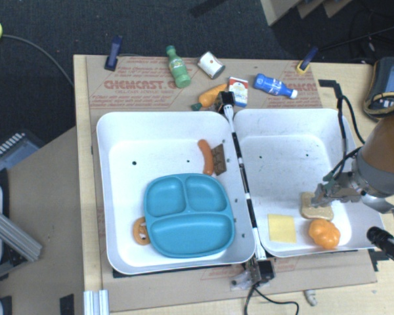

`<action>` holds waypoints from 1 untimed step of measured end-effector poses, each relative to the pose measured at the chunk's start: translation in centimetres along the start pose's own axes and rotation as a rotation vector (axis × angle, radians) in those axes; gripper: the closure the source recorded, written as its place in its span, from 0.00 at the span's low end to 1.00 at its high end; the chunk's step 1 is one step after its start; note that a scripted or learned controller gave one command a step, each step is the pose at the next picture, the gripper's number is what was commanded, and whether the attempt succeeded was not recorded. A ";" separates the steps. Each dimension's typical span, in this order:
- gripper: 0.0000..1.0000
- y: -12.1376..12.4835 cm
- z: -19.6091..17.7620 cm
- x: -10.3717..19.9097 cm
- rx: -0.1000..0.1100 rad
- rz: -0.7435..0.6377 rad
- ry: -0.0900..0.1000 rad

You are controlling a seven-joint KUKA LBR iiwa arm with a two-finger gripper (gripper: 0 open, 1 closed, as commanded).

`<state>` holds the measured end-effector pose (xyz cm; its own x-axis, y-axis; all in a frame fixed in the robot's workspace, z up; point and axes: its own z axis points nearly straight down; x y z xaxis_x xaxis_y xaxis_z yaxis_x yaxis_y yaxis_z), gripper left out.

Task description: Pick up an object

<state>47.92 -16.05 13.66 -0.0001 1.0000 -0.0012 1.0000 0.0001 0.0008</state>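
Over the right bin (276,133) we see the gripper (324,196) pinching a flat, tan, bread-like piece (315,208) near the front. Just beside it lie an orange fruit (325,233) and a yellow square slice (282,228).

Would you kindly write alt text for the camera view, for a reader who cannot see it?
A grey robot arm reaches from the right, its gripper low over a tan bread-like piece in the right bin, near a yellow cheese square and an orange fruit. The left bin holds a blue divided plate and a sausage.
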 end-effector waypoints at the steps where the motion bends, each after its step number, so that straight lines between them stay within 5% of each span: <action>1: 0.00 0.0 0.0 0.0 0.000 0.000 0.000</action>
<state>47.91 -16.04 13.64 0.0000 1.0000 -0.0010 1.0000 0.0000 0.0006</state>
